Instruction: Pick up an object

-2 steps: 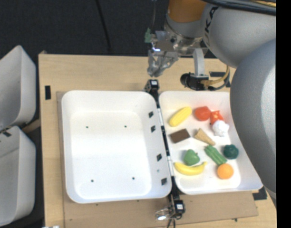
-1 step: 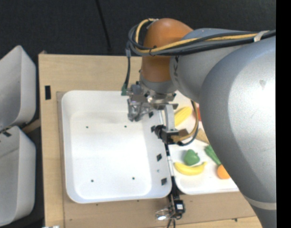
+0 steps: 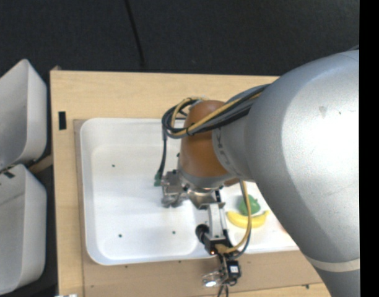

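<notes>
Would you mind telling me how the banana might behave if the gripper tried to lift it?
The banana looks smooth and curved, so it may slip or pivot in a pinch. It lies flat beside something green, so rolling seems unlikely. It is probably light.

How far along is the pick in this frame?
Done: the arm has reached in over the white bin. In hand: nothing that can be seen; the wrist hardware blocks the view beneath it. Left: the grasp and lift, since the yellow object and green object lie in the bin beside the arm.
</notes>
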Robot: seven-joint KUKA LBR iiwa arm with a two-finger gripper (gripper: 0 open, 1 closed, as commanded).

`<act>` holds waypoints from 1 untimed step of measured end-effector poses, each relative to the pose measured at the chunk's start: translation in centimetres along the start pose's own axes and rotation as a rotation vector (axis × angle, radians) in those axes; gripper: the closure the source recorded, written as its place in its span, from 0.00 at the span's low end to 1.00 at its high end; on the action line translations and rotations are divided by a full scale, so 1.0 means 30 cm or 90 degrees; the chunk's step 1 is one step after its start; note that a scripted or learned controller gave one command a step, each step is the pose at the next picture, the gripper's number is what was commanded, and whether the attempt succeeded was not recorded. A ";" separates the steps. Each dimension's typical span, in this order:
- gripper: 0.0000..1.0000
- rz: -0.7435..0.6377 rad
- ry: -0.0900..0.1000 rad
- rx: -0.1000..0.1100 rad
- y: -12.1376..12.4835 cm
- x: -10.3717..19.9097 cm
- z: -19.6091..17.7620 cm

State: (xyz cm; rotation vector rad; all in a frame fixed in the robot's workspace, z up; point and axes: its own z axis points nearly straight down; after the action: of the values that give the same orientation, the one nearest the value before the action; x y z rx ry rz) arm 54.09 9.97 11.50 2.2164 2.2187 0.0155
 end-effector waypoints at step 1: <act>1.00 -0.004 0.002 -0.008 0.161 0.150 -0.615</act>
State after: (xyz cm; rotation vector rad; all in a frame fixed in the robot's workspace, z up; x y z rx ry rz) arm 58.71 14.40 30.01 2.2043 2.2212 0.0324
